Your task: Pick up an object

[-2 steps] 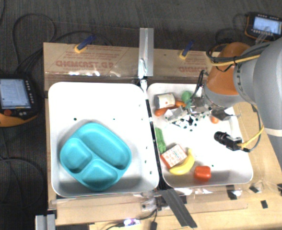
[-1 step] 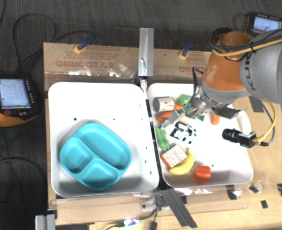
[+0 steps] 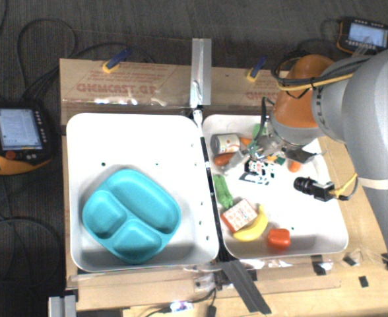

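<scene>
My gripper [image 3: 256, 153] hangs low over the back of the right bin [image 3: 326, 240], under the grey arm with its orange band [image 3: 303, 88]. It sits among a silver can [image 3: 226, 142], a small orange piece [image 3: 222, 158] and a black-and-white patterned item [image 3: 260, 170]. I see nothing clearly held. Toward the front lie a green vegetable [image 3: 222, 191], a red-and-white box [image 3: 239, 212], a yellow banana [image 3: 253, 229] and an orange-red block [image 3: 279, 238].
The left bin [image 3: 88, 134] holds a teal divided tray [image 3: 131, 214]. A black cylinder with a cable [image 3: 313, 187] juts over the right bin's right side. A metal divider [image 3: 200, 71] stands behind the bins. A handheld control pad [image 3: 16, 134] lies far left.
</scene>
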### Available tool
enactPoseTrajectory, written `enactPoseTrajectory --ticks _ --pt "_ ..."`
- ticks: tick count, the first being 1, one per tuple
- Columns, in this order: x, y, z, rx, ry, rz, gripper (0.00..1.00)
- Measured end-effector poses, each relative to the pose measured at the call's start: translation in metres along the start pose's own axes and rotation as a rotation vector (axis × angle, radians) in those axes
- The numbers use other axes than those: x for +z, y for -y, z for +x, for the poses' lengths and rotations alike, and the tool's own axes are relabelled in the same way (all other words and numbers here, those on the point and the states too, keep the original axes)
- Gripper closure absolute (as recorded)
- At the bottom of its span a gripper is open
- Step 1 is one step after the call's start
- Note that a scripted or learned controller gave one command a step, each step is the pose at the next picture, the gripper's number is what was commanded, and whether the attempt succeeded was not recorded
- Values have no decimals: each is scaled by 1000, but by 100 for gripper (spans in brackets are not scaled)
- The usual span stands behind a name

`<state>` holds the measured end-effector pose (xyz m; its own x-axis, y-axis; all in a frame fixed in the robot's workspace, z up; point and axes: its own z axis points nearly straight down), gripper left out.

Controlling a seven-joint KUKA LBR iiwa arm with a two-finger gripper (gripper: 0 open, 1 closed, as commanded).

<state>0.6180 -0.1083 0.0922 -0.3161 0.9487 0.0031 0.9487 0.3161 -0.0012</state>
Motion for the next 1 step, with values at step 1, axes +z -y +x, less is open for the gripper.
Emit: enactPoseTrajectory --ticks 1 --pt "5 -3 -2 3 3 -7 0"
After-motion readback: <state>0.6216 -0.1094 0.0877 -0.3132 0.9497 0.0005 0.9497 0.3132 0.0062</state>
